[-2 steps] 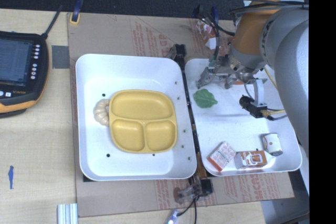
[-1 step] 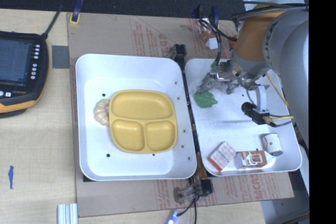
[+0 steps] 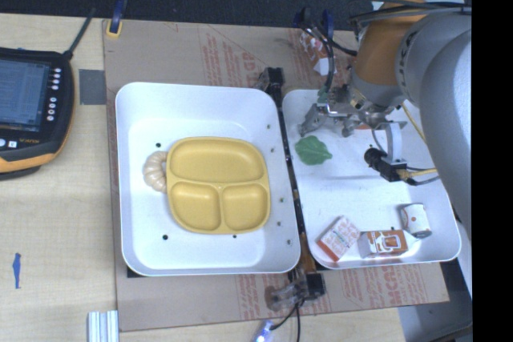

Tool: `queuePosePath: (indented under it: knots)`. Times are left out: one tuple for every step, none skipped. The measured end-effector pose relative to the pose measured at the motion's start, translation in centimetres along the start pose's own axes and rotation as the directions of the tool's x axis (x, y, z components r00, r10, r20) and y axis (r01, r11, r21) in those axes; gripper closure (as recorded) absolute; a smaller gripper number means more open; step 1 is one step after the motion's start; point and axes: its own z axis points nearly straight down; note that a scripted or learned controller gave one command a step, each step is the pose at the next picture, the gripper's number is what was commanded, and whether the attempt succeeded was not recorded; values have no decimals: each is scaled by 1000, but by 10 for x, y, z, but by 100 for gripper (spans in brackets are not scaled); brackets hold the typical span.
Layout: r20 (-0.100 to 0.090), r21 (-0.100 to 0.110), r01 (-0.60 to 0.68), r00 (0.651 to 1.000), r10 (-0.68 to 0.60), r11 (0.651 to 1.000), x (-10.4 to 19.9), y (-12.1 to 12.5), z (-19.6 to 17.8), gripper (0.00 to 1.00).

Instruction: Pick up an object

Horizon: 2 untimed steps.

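Where claw [image 3: 325, 126] hovers, crumpled green lump [image 3: 313, 150] beneath

The arm [image 3: 425, 44] hides the back right corner of the right bin [image 3: 353, 188] and runs out of the picture at the right edge. The print on the small carton [image 3: 339, 238] and on the orange and white box [image 3: 387, 243] is too small to read. A beige lump [image 3: 154, 170] in the left bin [image 3: 136, 236] sits half tucked under the yellow divided tray [image 3: 218, 184], so its shape cannot be told. The handheld screen unit [image 3: 28, 112] on the surface [image 3: 48, 252] is cut off at the left edge, and its display is blurred.
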Motion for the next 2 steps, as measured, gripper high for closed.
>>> queuePosePath:
  knots:
    - [0, 3, -1, 1000, 1, 1000, -4, -8, 0, 0]
    - [0, 0, 1, 1000, -1, 1000, -4, 3, 0, 0]
